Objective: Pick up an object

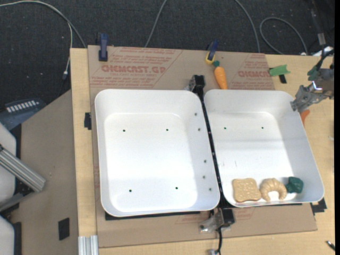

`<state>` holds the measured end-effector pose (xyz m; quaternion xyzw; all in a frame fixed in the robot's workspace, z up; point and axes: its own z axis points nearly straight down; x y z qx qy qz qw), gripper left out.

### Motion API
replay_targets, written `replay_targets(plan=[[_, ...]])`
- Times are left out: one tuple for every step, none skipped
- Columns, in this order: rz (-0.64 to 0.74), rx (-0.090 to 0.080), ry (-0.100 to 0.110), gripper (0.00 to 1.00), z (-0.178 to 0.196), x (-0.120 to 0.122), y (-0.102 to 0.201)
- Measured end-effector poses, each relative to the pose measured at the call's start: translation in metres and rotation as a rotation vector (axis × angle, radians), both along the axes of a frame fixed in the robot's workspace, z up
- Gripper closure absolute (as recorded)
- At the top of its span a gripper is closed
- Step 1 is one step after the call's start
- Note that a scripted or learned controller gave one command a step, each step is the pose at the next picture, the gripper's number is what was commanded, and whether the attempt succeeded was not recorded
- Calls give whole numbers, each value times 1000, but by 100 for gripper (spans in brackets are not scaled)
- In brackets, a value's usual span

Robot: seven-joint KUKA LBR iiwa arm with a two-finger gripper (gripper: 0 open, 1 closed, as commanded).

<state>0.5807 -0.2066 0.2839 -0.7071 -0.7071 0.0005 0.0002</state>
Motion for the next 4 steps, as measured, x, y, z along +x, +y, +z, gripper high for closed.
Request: replay_targets(plan=[[-44,0,0,100,-28,-2,-6],[-44,0,-3,100,-16,-1,-6],[-44,0,-2,0,-17,-1,-6],[4,3,5,0,-117,-46,80]])
